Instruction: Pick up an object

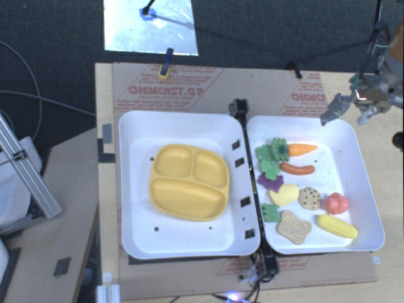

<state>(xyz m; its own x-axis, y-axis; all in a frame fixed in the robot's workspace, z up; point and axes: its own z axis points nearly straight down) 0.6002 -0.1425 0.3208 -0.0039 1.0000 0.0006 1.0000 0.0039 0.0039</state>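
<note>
The right bin [365,188] holds several toy foods: an orange carrot [302,149], green lettuce [271,155], a red sausage [297,168], purple grapes [271,182], a yellow pear-shaped piece [284,195], a cookie [309,197], a red tomato [336,202], a corn cob [336,226], a slice of toast [294,227] and a small green piece [270,213]. My gripper [349,112] hovers over the far right corner of this bin, up and right of the carrot. It is open, with nothing between its fingers.
A yellow three-compartment plate [188,182] lies in the left bin [136,169]. A black divider with clips [246,169] runs between the bins. Cardboard [189,87] lies under both bins. A shiny sheet [150,17] lies on the floor beyond the bench.
</note>
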